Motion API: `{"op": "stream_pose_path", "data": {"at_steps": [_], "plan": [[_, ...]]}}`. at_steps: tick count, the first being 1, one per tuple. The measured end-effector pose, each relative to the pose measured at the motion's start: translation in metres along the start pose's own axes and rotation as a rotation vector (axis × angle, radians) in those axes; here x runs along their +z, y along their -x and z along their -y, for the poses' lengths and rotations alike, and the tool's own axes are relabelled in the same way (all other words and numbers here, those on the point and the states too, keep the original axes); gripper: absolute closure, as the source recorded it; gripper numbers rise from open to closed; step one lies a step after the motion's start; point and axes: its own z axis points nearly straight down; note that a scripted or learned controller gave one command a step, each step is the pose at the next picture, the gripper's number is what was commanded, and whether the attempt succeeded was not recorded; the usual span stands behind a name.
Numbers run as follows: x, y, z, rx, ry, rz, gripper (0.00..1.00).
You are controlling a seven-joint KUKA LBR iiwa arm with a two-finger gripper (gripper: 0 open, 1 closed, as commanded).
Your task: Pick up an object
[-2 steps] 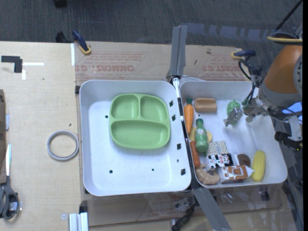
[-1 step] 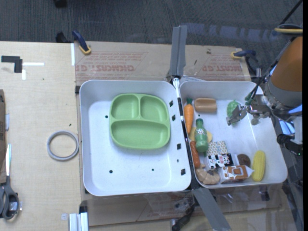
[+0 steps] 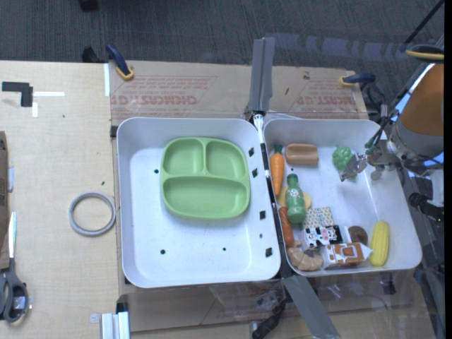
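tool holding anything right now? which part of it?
Cannot tell. The tool sits at the right bin's far right, right beside the green broccoli, but the view is too small to show a hold.

Dark grey carpet floor (image 3: 212,13) beyond light wooden bench (image 3: 49,168); cardboard sheet (image 3: 183,90) under bins.

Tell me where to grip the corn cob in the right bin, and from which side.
Grip the corn cob across its middle, coming straight down from above. It lies flat and lengthwise along the bin's right wall, so the fingers should probably straddle its narrow width; its left side has some free floor.
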Motion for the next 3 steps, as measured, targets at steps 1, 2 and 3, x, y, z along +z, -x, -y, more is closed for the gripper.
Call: {"op": "stream_pose_path", "data": {"at_steps": [1,2,3], "plan": [[0.005,-0.01,-0.048,-0.051,0.02,0.01,0.0],[0.017,-0.027,-0.052,-0.101,-0.003,0.002,0.0],[0.006,-0.027,-0.053,-0.104,-0.001,0.004,1.0]]}}
